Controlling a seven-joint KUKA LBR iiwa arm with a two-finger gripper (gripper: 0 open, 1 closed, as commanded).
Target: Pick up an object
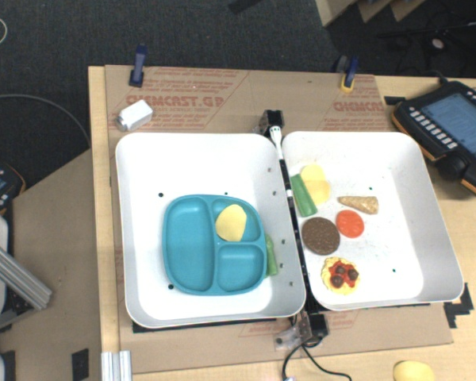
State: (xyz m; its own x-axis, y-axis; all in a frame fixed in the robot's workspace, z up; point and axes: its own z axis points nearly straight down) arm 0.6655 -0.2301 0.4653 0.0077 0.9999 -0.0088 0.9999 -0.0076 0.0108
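- Judging from the present layout, no object has been lifted; the pick is wholly outstanding.
- Claw state: cannot be determined.
- Left bin (135,213): a teal divided tray (192,248) carries a yellow piece (232,223); a green strip (270,255) lies at the tray's right edge.
- Right bin (404,213), near its left wall: green stick (303,195), yellow block (316,182), brown disc (320,235), red disc (350,225), tan wedge (358,204), small pizza (340,275).
- Remaining: select one item, grasp, raise.

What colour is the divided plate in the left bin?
Teal blue plate, seen in the camera view.
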